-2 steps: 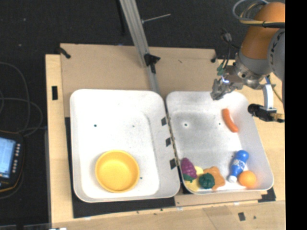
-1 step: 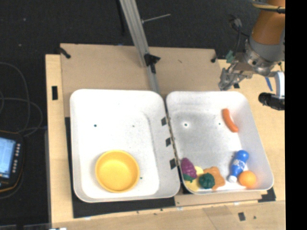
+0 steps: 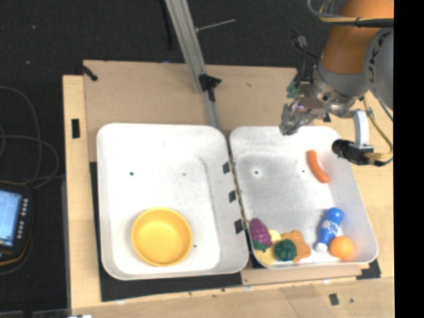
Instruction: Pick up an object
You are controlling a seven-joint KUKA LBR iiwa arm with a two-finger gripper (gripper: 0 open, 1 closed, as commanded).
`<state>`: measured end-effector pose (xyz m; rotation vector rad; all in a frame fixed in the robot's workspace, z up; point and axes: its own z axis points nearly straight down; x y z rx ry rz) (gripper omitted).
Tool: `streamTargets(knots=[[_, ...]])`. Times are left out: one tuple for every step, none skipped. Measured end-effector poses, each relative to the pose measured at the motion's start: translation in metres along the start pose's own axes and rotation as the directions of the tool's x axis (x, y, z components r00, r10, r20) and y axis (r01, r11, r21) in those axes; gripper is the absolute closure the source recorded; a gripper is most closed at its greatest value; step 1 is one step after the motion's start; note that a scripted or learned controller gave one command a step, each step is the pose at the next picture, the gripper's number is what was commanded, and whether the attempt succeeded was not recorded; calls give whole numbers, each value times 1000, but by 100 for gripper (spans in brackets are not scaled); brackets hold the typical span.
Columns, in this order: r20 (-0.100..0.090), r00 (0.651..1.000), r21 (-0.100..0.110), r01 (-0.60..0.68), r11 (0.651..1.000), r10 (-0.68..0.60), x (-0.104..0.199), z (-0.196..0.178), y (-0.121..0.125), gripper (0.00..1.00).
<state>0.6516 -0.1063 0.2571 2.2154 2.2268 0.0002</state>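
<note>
One orange sausage (image 3: 318, 165) just below-right of tool (image 3: 289, 126), tool's state unclear

Fig. 1, as I'm viewing it remotely: tan bench (image 3: 146, 91) is carrying two white bins side by side, L bin (image 3: 159, 151) and R bin (image 3: 278, 191), w/ small black clips (image 3: 233, 196) sitting along the seam btwn them. A grey metal rail (image 3: 189, 38) is slanting in from the top. A screen unit (image 3: 10, 220) is glowing at far L, cables (image 3: 26, 144) looping above it.
</note>
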Motion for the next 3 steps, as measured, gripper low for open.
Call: streamTargets(knots=[[0, 1000, 1, 0, 1000, 0, 48, 12, -19, 100], [-1, 1000, 2, 2, 1000, -2, 106, 17, -40, 100], [-2, 1000, 2, 2, 1000, -2, 163, 22, -61, 100]])
